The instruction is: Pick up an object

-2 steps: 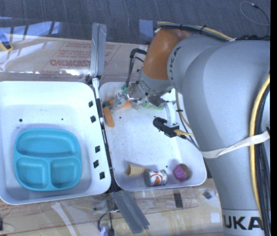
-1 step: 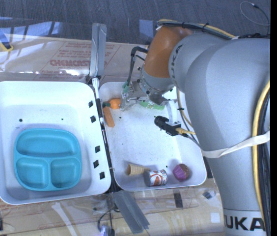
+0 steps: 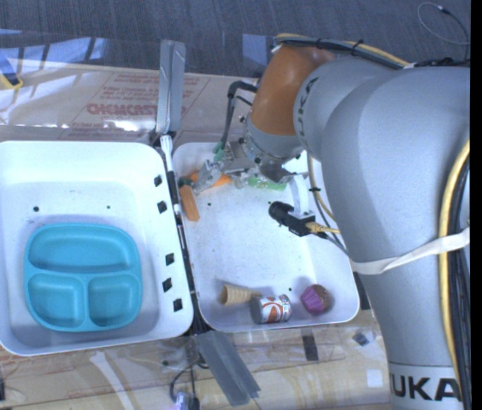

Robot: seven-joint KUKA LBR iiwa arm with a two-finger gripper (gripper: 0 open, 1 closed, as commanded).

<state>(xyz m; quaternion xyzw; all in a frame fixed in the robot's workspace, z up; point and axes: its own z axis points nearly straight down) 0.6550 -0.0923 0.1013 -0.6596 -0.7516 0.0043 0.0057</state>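
Note:
My gripper [image 3: 220, 174] is low over the far left corner of the right bin [image 3: 249, 246], under the orange band of the arm. A small orange and green thing [image 3: 198, 178] sits right at its tip; whether it is held I cannot tell. An orange stick-shaped object [image 3: 189, 203] lies just below, against the bin's left wall. Along the near edge of that bin lie a tan cone [image 3: 234, 295], a small can [image 3: 271, 308] on its side and a purple round object [image 3: 315, 298].
The left bin [image 3: 19, 186] holds a teal divided plate [image 3: 83, 274] in its near half. The big grey arm covers the right side of the right bin. The divider between the bins runs close to the gripper's left.

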